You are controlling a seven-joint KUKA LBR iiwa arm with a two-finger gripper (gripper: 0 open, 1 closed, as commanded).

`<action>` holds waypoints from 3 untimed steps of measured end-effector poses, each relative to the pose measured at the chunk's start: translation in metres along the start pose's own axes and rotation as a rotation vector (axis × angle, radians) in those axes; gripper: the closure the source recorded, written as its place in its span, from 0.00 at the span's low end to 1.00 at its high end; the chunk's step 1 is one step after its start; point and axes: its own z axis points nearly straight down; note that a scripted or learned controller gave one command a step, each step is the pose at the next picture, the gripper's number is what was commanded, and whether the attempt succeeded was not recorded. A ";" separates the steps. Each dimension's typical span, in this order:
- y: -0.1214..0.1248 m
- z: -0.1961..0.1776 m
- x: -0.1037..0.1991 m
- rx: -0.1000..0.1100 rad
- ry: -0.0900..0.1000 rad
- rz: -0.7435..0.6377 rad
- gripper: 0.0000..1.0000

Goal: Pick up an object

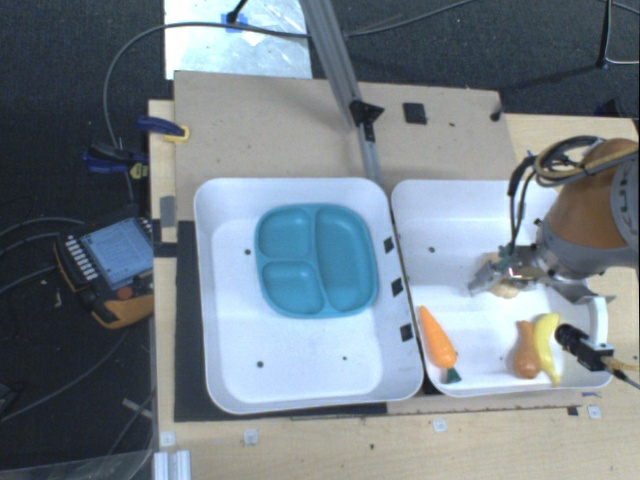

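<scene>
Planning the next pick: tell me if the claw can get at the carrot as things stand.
Probably yes. The carrot lies apart from the other items in the right bin, near the bin's left wall, with bare floor between it and the claw.

Setting: robotics lab. Evidence: plywood worktop (300,118) on dark carpet (70,48); loose cables (130,58) trailing across the floor; handheld control pendant (110,268) lying at left; clamps (140,148) on the worktop edge; grey-and-orange robot arm (600,218).
</scene>
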 end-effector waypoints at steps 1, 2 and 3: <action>0.002 -0.012 -0.002 -0.009 -0.005 0.001 1.00; 0.005 -0.077 -0.002 0.010 0.006 -0.005 1.00; 0.010 -0.139 -0.009 0.009 0.005 -0.006 1.00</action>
